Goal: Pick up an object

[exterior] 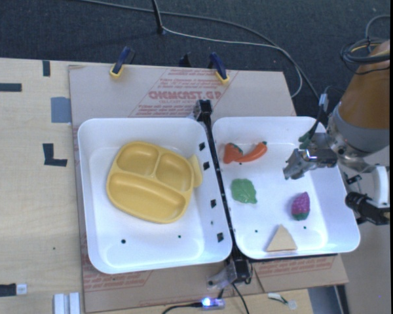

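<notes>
Two white bins sit side by side on the worktop [26,175]. Left bin [92,241]: one yellow divided plate [150,180], lying flat, broad and shallow; looks like rigid plastic, probably awkward for a narrow claw except at the rim.

Right bin [340,241], moving across:
- Orange pepper-like toy [244,152], near the bin's upper left. Long axis runs roughly left-right, green stem end toward the right. Likely light, hard and smooth; best taken across its narrow middle, jaws closing perpendicular to its length.
- Green leafy piece [243,191], just below it. Low, irregular, no clear axis. Could be soft or thin; hard to get under.
- Tan wedge [281,239], near the bin's front edge, apex pointing away from that edge, base nearest it. Flat faces; probably slips unless pinched on its two sloping sides.
- Purple grape-like cluster [300,205], right of centre. Long axis roughly up-down in the view, green tip at the lower end. Bumpy surface should give grip; take across its width.

Claw [295,169] hangs over the right bin, above and just left of the purple cluster, apart from every object. Whether it is spread or closed cannot be told from this slant. Nothing is seen between its tips.
</notes>
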Available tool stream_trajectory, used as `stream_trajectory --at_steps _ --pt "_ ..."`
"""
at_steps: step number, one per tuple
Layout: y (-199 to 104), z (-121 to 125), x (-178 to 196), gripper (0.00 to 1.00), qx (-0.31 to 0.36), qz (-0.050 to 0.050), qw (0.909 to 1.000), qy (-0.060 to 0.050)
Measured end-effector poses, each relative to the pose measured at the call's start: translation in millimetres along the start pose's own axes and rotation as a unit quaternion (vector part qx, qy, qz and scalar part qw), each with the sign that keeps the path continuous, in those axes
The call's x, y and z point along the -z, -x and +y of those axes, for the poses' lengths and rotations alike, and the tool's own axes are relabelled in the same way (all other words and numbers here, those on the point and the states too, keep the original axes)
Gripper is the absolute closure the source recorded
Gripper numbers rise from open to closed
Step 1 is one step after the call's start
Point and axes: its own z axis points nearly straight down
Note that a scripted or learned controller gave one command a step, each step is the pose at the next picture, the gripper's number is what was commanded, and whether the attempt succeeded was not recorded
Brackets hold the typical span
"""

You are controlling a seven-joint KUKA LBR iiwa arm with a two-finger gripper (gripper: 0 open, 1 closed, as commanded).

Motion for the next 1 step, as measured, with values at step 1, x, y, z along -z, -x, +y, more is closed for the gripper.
stream_trajectory --at_steps 1 --pt "-47.4 12.3 -19.7 1.0 0.001 0.001 1.0 -0.003"
